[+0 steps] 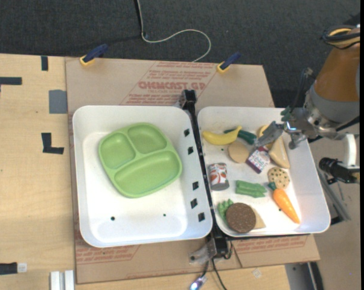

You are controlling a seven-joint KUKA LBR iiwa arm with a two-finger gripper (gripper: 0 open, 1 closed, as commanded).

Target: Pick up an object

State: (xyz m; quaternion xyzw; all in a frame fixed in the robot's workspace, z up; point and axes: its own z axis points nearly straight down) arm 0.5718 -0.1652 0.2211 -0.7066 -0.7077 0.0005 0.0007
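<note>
Nearest the front edge, in the right bin (311, 222): a brown round patty (241, 217) on a tan slice, with a green leafy piece (223, 208) touching its left side. An orange carrot (285, 204) lies slantwise just right of them. A green pod (250, 189) is next back, and a chip cookie (278, 177) sits above the carrot's top. A small red-and-white can (218, 176) lies near the bin's left wall.

Mid bin: a purple packet (258, 159), a tan round disc (237, 153) touching its left side, and a pale bread wedge (280, 154) on its right. My gripper (278, 139) hangs over this cluster, near the bin's far right corner. My two fingers are spread apart with nothing between them. Left fingertip is over the packet, right one over the bin's right side. I can't tell whether either touches anything.

Farther back: a yellow banana (221, 137) and a teal piece (247, 136) just beside its right end.

The left bin (85, 222) holds a green divided plate (139, 159), lying flat.

Both bins sit on cardboard (169, 83). A yellow clamp (93, 54) and a blue clamp (229, 60) are at its far corners. A white cable (169, 38) loops over the dark floor beyond.
</note>
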